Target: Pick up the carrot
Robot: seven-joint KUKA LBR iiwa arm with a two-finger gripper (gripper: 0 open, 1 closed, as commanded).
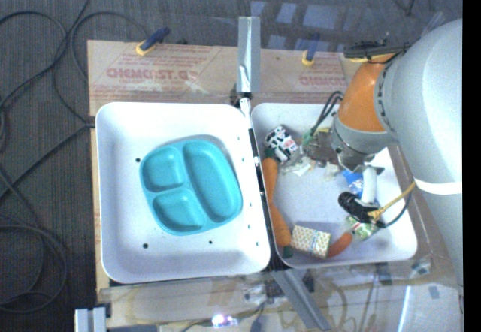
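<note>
The carrot (275,206) is long and orange. It lies along the left wall of the right bin (391,252), running from mid-bin down toward the front corner. My gripper (310,156) hangs low in the upper middle of that bin, to the right of the carrot's upper end and apart from it. Nothing shows held in it. The grey wrist and orange band rise behind it to the right.
A black-and-white toy (279,143) sits just left of the gripper. A beige speckled block (310,239) and a small orange-red piece (340,245) lie near the front wall. A blue item (352,176) lies under the wrist. The left bin (120,248) holds a blue divided plate (192,184).
</note>
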